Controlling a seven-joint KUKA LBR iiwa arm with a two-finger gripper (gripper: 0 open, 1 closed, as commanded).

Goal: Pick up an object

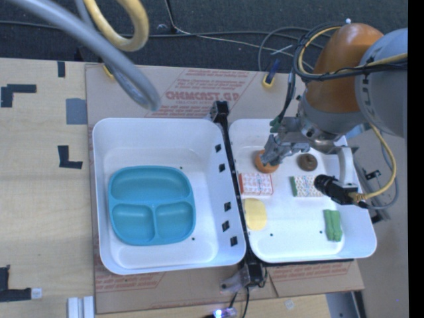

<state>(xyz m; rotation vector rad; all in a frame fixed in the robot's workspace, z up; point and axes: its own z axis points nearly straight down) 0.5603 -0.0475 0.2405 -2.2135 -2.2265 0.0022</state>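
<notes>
A light blue plastic divided plate (152,204) with three compartments lies flat in the white shallow bin (106,151) at the left centre of the frame. This bin sits on a sheet of brown cardboard with red printing (199,91), which rests on a pale wooden bench top (40,197) marked with dark tape pieces. At the upper left, a yellow hose loop (129,8) and a grey hose (79,28) cross a dark carpeted floor (218,8). Thin black cables (199,35) trail across that floor.

Fixed overhead cam, slanted down, mid-range, both white bins (159,128) in frame, arm (344,65) entering from right
</notes>
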